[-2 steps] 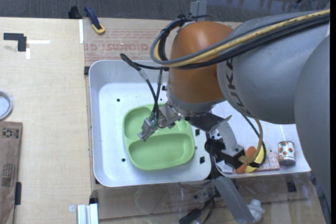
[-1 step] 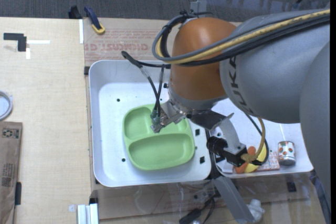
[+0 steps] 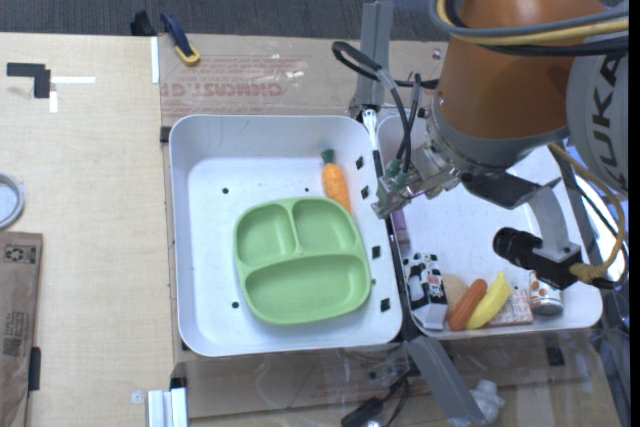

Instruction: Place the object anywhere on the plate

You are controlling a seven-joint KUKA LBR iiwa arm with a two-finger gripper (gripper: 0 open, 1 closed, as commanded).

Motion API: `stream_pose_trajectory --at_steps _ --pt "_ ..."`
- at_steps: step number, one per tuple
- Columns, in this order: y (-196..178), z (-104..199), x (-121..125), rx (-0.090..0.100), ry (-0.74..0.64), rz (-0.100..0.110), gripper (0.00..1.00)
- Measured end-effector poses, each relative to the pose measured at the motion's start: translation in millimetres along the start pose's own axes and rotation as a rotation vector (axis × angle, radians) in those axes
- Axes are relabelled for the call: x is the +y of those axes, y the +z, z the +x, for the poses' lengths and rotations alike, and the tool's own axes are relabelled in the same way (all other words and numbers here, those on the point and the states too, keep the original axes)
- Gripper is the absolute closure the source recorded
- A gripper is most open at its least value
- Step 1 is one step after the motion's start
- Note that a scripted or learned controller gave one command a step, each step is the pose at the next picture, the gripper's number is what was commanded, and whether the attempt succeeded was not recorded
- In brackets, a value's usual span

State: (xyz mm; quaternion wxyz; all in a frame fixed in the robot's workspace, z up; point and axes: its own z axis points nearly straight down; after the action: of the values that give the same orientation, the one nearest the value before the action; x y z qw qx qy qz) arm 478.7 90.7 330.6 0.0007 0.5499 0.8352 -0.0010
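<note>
Gripper (image 3: 392, 193) hung at the end of the grey arm (image 3: 500, 65) with its bulbous orange band, low over the inner edge of the right-hand shallow white bin (image 3: 575, 310), right by the divide between the two bins; whether it was open or closed could not be told, since cables and metal brackets crowded it. Part of a large white "KU" marking was readable on the arm's grey casing at the right edge.

Resting in the left-hand shallow white bin (image 3: 190, 215) was a smooth pale green plastic plate (image 3: 300, 260), rounded-square, moulded into three compartments. Just beside its upper right corner lay a small orange toy carrot (image 3: 335, 182) with a green top, on the bin floor and not on the plate.

Along the near side of the right bin sat a black-and-white cow-patterned carton (image 3: 427, 279), a glossy red-orange toy sausage (image 3: 466, 304), a yellow toy banana (image 3: 490, 301) touching it, a flat printed packet (image 3: 517, 307) and a small can (image 3: 545, 297); their lettering was too small to read.

Behind the bins, a brown cardboard sheet (image 3: 250, 80) carried faint red printing, seen reversed and not legible.
</note>
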Motion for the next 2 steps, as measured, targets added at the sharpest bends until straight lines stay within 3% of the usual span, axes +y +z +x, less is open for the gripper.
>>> stream_pose_trajectory --at_steps 1,2 --pt "128 70 29 0.002 -0.265 0.002 1.0" --pt "17 7 3 0.0 -0.336 -0.002 1.0"
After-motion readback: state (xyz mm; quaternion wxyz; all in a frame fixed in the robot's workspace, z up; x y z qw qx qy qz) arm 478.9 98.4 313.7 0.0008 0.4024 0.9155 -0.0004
